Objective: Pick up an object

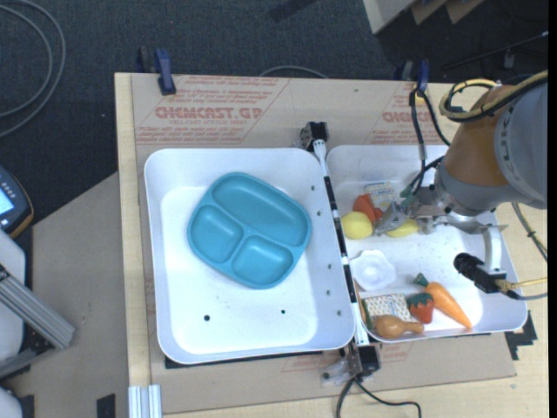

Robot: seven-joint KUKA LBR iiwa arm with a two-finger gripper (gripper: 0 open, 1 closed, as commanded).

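Tabletop (209, 103) of pale board printed with red lettering, bearing two shallow white bins side by side.

Left white bin (174, 233): one light blue plastic divided plate (249, 229) with three compartments, lying flat near the middle, slightly toward the far side. A few small dark specks on the bin floor nearer the front edge.

Right white bin (513, 316): round yellow toy lemon (355, 225) close to the divider wall, touching a red toy pepper (365, 207) just behind it. Small translucent white cup (375, 270) nearer the front, beside the divider. Square beige toy cracker (385, 306) at the front edge, with a brown pear-shaped toy (398, 326) touching its near side. Small red toy strawberry with green top (421, 306) just right of the cracker. Orange toy carrot (452, 304) lying aslant next to the strawberry.

Grey gripper (406, 220) lowered into the far half of the right bin, beside the lemon, with a yellow object (399, 230) at its tip. Fingers: spread and hold cannot be told. Grey arm with orange band (470, 151) entering from the right.
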